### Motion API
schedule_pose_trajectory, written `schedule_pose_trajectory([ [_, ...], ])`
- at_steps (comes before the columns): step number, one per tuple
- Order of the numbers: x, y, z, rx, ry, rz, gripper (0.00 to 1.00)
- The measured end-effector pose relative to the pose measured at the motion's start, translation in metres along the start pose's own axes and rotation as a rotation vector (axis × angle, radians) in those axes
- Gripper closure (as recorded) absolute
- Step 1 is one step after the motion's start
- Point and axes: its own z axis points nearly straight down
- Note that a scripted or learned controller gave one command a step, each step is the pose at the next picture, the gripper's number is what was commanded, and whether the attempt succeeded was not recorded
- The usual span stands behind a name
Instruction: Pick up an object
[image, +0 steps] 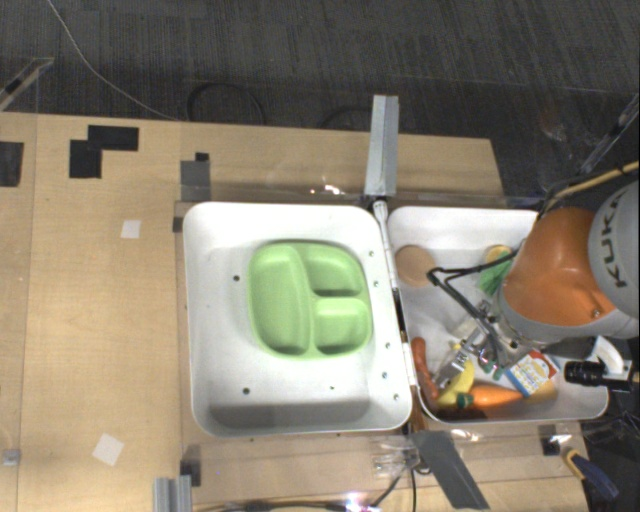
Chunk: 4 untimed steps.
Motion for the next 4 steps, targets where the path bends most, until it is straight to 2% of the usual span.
schedule_pose_trajectory([
  [2,0.002,0.003,0.000,0.002,-0.001,0.043,0.00],
  [3,-0.001,0.006,-0.012,-0.004,-0.012,0.039,1.00],
  [4,-0.057,-0.064,-0.189,0.007,0.013,-0.255,1.00],
])
